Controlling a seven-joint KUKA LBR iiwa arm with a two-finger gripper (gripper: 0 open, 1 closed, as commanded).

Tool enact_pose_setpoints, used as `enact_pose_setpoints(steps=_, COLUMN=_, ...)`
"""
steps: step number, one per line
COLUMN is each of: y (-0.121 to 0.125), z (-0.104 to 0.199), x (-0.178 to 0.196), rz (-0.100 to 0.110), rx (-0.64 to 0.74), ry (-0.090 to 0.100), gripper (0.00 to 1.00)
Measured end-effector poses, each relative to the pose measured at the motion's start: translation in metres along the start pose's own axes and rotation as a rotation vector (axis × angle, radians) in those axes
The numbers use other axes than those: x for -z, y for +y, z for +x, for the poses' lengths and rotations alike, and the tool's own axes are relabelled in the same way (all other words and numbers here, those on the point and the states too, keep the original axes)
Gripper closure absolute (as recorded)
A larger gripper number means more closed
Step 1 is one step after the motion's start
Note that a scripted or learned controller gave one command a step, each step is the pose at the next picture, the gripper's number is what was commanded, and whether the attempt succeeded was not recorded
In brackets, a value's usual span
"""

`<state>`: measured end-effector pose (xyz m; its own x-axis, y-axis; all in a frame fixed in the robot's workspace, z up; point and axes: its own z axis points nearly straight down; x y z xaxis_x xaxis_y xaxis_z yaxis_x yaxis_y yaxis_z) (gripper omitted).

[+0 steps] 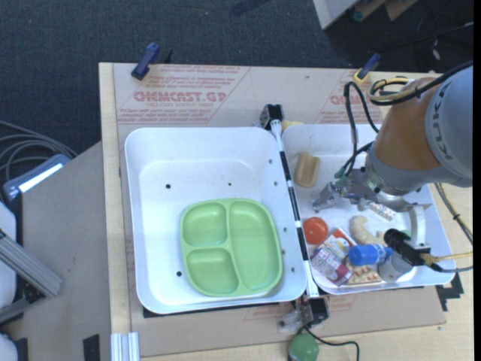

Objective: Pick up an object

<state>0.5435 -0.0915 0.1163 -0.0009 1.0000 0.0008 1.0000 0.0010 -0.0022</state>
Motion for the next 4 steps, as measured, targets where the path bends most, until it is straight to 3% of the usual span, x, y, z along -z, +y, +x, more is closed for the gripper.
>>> enact_pose_setpoints(steps=1, y=0.017, z=-0.104, x=-0.027, rz=-0.013, rx=-0.001, ry=-0.008, gripper=0.00)
enact_pose_setpoints(steps=2, y=0.092, z=-0.003, x=0.019, rz=-0.005, rx=0.002, ry=0.000, gripper=0.00)
enact_pose_setpoints(steps=3, y=0.123, z=-0.003, x=-0.029, rz=-0.007, rx=0.000, ry=-0.004, gripper=0.00)
enact_pose_setpoints(steps=4, y=0.124, z=-0.004, x=-0.029, rz=-0.006, rx=0.000, ry=-0.003, gripper=0.00)
